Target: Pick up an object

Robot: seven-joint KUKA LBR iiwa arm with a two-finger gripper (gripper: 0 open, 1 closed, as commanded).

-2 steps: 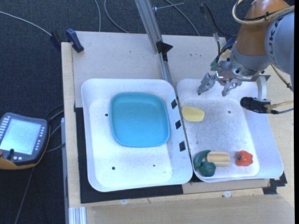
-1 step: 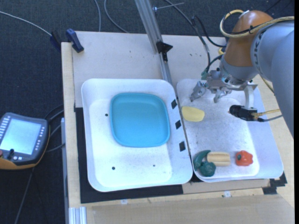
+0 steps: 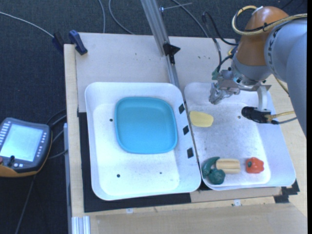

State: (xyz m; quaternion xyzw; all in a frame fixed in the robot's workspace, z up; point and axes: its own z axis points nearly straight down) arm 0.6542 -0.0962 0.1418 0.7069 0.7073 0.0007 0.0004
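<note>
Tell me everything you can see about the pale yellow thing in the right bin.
The pale yellow object is a smooth, rounded, slightly flattened lump, matte, perhaps plastic toy food. It lies flat on the speckled floor of the right bin, in its upper left part, close to the wall shared with the left bin. Nothing else touches it. The gripper hangs above and to its right, apart from it.

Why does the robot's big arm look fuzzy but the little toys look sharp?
In the camera view the grey arm sits nearer the lens and looks soft, while the yellow piece and red pepper in the right bin look sharper; lighting is even, with faint shadows.
</note>
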